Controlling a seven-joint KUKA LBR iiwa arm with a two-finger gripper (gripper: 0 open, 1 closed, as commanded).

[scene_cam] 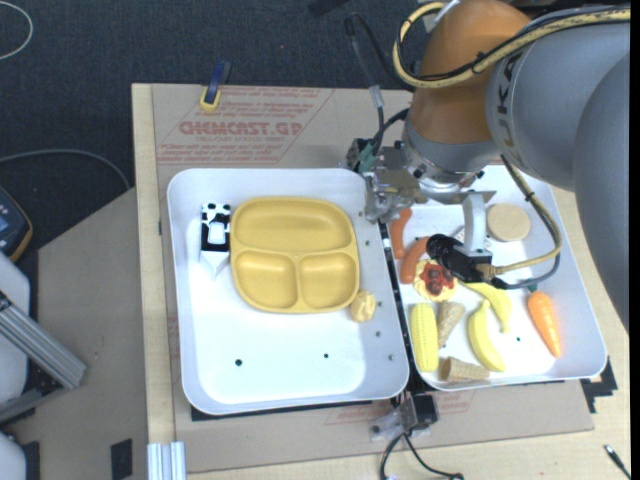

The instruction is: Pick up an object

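2 white bins [190,298], 1 yellow tray [295,251], 2 bananas [484,336], 2 carrots [543,322].

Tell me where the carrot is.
The carrot lies in the right bin, near its right wall, just right of the bananas and below the round beige disc.

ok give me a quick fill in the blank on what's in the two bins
1. The yellow divided tray lies in the ____ bin.
2. The tray has ____ compartments.
3. The orange carrot lies in the ____ bin, to the right of the bananas.
4. The corn cob is coloured ____.

Missing words: left; three; right; yellow
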